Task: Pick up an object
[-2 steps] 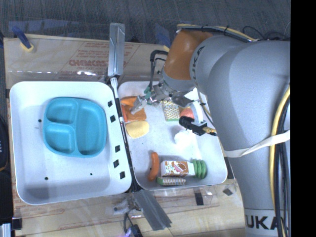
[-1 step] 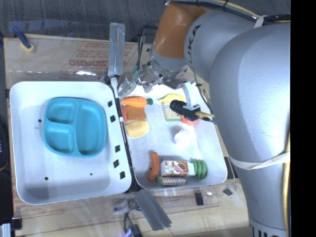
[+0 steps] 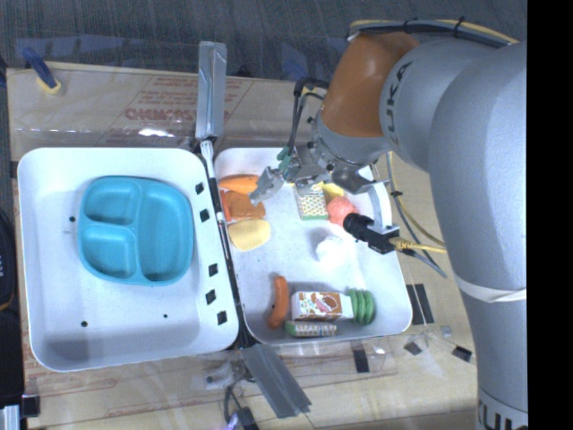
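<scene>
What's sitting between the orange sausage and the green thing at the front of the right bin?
A small printed carton lies between the sausage and the green item, per the camera view.

floor: dark grey carpet [image 3: 134, 7] | bench: pale wood top [image 3: 107, 97]

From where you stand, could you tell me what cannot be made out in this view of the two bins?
- Gripper: too small and blurred in the camera view to tell how its fingers stand.
- Right bin: its far right corner is hidden behind the arm's wrist.
- Small carton: its print is too small to read.
- Pale item near the bin's middle: washed out against the white floor, so its shape is unclear.
</scene>
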{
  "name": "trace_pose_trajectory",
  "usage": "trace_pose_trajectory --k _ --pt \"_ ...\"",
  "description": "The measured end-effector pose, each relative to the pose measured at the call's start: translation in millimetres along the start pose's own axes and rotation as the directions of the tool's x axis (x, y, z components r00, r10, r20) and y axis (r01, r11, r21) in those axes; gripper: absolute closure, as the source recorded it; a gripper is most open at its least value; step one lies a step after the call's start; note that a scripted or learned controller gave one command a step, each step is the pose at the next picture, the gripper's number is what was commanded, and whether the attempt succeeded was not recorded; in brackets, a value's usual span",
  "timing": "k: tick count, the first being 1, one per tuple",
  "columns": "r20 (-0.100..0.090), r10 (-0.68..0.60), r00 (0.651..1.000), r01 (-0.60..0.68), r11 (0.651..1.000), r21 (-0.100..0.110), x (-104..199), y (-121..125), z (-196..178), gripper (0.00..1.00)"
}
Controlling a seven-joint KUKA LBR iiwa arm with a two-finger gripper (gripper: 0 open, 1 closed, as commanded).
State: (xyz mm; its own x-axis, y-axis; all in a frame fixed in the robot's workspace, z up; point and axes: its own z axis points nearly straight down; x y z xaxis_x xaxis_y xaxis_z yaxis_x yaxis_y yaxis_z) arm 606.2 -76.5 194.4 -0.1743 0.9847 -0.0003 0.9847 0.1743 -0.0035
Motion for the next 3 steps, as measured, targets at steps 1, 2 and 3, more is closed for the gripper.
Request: trace_pose_trajectory --k 1,2,3 --pt "0.001 0.082 0.997 -0.082 0.997 -0.001 -22.8 -18.9 -27.5 0.0" --pt "-0.002 0.021 1.0 -0.021 1.0 0.001 -32.8 34.0 61.2 0.0" --pt "-0.002 -0.023 1.0 0.023 1.0 -0.001 -21.6 28.6 102.9 0.0"
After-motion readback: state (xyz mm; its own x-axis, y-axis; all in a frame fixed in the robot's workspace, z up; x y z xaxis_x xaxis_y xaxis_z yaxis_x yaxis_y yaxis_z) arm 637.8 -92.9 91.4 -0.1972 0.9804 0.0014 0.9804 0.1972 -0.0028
